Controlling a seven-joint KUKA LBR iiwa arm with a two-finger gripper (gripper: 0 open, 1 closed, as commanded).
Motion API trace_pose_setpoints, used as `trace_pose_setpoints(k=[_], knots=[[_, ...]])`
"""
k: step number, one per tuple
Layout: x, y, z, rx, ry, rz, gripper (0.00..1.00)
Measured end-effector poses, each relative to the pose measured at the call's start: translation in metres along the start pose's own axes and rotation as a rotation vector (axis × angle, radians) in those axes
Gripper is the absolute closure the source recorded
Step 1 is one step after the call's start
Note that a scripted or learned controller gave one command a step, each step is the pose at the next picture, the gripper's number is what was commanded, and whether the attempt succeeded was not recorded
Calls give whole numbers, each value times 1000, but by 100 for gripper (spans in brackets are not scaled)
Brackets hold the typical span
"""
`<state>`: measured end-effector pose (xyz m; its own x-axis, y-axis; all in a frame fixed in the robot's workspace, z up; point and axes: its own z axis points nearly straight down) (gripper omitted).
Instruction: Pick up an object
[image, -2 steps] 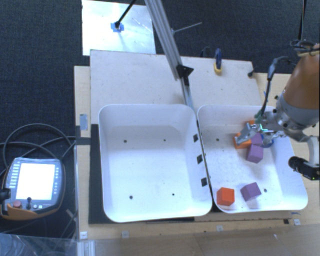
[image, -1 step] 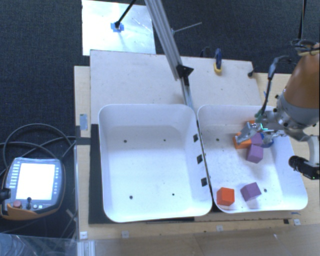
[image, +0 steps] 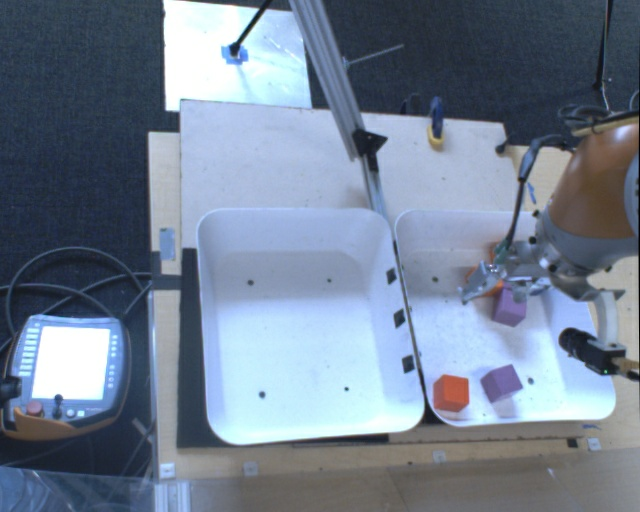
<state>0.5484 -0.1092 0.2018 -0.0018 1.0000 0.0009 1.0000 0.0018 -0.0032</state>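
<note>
My gripper (image: 484, 282) hangs low over the upper middle of the right bin (image: 440, 240), reaching in from the right under the orange-banded wrist. A small orange object (image: 497, 249) lies right at the gripper, partly hidden by its metal parts. A purple block (image: 509, 306) sits just below and to the right of the gripper, close to it. Near the bin's front edge stand an orange cube (image: 451, 392) and a purple cube (image: 501, 382), side by side and well apart from the gripper.
The left bin (image: 215, 330) lies beside the right one, their walls meeting along a ridge with black clips (image: 399, 318). A slanted metal pole (image: 340, 90) crosses the back of the bench. A teach pendant (image: 65, 375) lies on the floor at left.
</note>
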Motion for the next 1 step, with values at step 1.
trace_pose_setpoints(k=[1], knots=[[3,2,42,0,0,0,0]])
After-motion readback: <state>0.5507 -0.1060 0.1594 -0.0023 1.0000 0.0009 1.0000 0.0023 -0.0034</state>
